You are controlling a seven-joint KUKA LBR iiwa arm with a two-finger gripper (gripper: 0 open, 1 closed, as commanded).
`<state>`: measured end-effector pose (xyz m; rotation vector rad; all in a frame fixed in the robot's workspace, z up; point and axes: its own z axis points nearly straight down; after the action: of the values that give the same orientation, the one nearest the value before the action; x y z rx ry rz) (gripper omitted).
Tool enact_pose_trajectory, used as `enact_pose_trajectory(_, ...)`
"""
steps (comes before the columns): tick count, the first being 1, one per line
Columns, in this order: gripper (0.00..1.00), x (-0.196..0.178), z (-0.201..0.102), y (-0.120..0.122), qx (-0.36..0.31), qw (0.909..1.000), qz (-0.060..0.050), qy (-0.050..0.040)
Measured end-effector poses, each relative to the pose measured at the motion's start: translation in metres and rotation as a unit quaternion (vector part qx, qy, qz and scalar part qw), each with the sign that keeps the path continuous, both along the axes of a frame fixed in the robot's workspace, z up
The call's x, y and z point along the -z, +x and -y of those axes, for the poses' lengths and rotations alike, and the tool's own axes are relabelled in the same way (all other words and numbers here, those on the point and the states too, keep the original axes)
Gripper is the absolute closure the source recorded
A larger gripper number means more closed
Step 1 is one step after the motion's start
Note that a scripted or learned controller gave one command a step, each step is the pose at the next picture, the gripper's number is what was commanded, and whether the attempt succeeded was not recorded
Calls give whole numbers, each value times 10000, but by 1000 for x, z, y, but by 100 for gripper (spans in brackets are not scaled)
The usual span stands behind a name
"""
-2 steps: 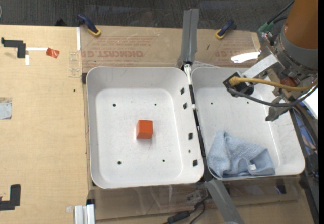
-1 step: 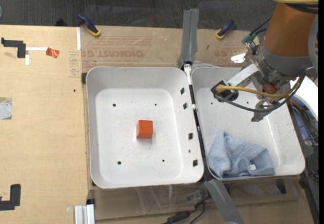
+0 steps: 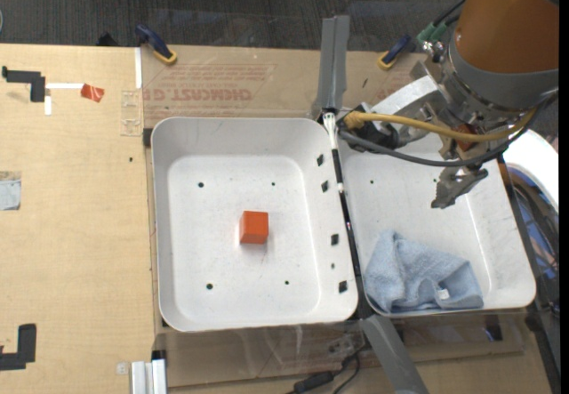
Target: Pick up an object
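Camera view, seen from my remote station: the orange block [image 3: 254,228] lies near the middle of the left bin [image 3: 178,205], well apart from the gripper [image 3: 458,183], which hangs over the right bin [image 3: 507,285]; how its jaws stand I cannot tell. I read the block as cube-like, without a clear long axis, edges roughly square to the bin walls. A crumpled blue cloth [image 3: 422,275] lies in the right bin's near part, and the bins' adjoining walls stand between block and gripper.

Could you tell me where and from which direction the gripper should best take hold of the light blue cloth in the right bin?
Probably from straight above, pinching the raised fold near the middle of the crumpled light blue cloth. It lies heaped against the right bin's near wall, so a side approach looks blocked.
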<state>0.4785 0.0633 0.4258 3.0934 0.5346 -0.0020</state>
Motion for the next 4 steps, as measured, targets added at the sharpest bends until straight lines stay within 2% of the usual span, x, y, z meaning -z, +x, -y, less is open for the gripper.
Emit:
enact_pose_trajectory(1,0,-16,-13,0,722,9974,3,-4)
enact_pose_trajectory(4,0,-16,-42,5,727,9974,4,-6)
